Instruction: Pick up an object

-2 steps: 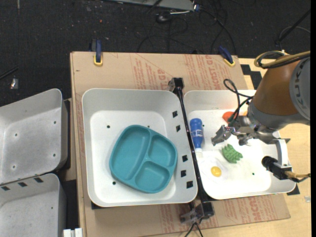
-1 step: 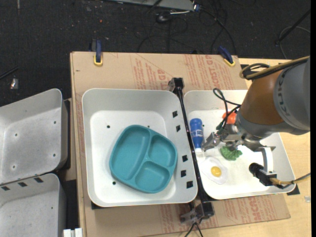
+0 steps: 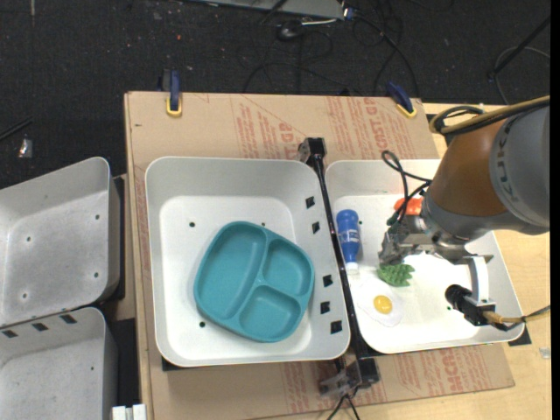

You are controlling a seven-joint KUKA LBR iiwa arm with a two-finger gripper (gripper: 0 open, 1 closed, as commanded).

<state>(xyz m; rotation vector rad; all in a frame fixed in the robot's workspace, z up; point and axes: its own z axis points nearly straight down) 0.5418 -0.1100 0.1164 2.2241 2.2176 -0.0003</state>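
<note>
I log a green leafy toy (image 3: 396, 274), small and ruffled, in the right bin (image 3: 503, 261), directly beneath my claw (image 3: 394, 250); whether the claw is open or closed, I cannot tell. Counter (image 3: 262, 121): brown board, blue clamps, dark floor with cables beyond. Same bin: blue bottle (image 3: 348, 234), fried-egg toy (image 3: 383, 305). Left bin (image 3: 175, 191): teal divided plate (image 3: 254, 280).

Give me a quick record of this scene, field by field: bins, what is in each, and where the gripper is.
left bin: holds a teal divided plastic plate
right bin: holds a blue bottle, a green leafy toy and a fried egg toy
arm: grey with orange band, reaching in from the right
gripper: low over the green leafy toy
grasp: cannot tell
</note>
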